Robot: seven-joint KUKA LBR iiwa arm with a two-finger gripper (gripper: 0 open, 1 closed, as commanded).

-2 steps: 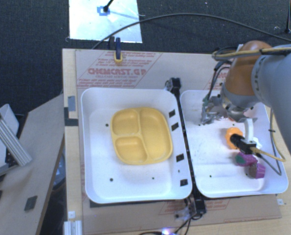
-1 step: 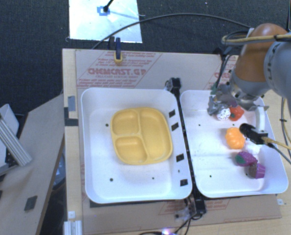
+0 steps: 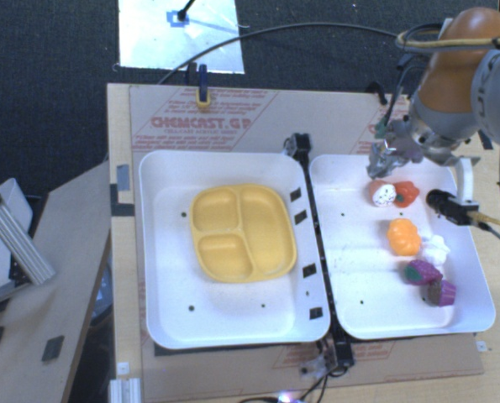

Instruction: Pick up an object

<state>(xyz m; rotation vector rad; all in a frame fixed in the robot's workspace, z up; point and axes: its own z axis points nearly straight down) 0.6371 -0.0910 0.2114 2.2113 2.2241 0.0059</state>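
Above the red-and-white toy [image 3: 393,194] in the right bin [image 3: 350,309], the gripper [image 3: 381,162] is poised; finger state cannot be told, nothing is lifted yet.

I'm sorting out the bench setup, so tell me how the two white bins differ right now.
The left bin holds one thing, a yellow divided tray lying flat near its middle. The right bin holds several small toys bunched along its far-right side, among them an orange one and a purple one. The gripper hangs over the right bin's upper part; nothing hangs over the left bin. Both bins are shallow, white, and sit side by side.
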